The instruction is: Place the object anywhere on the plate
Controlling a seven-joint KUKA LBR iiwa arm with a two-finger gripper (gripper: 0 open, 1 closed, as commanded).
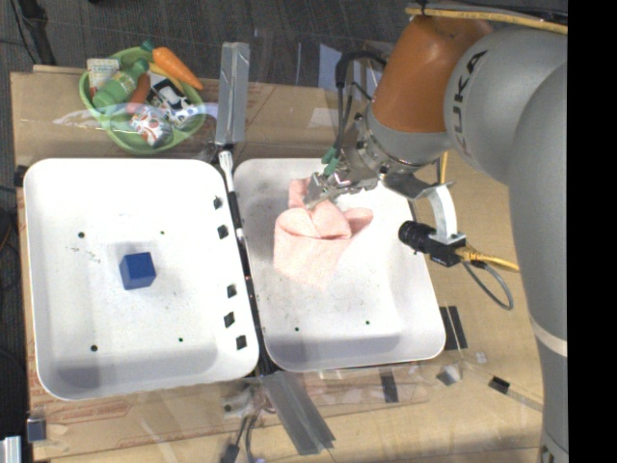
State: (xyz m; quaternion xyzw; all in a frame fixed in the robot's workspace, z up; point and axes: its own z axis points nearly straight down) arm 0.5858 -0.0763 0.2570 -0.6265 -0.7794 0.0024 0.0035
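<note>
Far off to the hand's left, the blue cube [138,269] sits alone in the left bin [58,191]. The hand [333,183] hovers over a pink cloth [313,231] in the right bin [386,336]; you cannot tell its spread. No plate visible, so locate it before you commit.

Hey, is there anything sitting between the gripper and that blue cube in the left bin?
Yes. The gripper is over the right-hand white bin, at a pink cloth-like object. The small blue cube lies in the left-hand white bin, so the raised rims where the bins meet stand between them.
</note>
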